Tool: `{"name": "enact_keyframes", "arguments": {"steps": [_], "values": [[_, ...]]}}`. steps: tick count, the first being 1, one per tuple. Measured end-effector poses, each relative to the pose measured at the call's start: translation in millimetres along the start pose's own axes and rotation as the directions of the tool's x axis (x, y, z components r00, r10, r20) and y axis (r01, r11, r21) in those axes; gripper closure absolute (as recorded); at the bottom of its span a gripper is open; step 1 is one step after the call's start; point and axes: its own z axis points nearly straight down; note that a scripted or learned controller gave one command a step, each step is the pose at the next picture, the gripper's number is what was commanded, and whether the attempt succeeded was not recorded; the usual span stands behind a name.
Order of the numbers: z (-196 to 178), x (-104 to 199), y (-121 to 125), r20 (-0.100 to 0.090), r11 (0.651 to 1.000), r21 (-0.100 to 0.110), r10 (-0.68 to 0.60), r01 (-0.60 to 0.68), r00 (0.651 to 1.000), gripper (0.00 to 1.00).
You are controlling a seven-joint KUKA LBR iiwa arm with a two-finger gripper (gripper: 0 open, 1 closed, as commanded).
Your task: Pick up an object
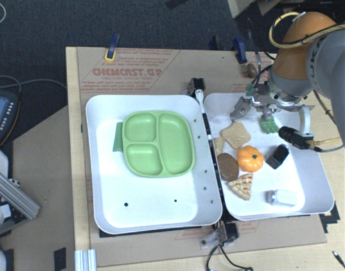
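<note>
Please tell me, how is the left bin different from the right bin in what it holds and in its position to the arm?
The left bin holds one large thing, a green divided plate; the right bin holds several small things, among them a small orange pumpkin, a bread slice and a pizza slice. The gripper hangs over the right bin, not over the left bin. Both bins are white and shallow.

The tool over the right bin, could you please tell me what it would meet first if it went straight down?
Most likely the green item just beneath the tool, though depth is hard to judge from this slanted view.
</note>
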Motion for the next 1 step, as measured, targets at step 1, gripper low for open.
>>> {"name": "enact_keyframes", "arguments": {"steps": [1], "values": [[41.7,1.0,-0.1,0.000,1.000,-0.002,0.000,0.000,1.000,0.00]]}}
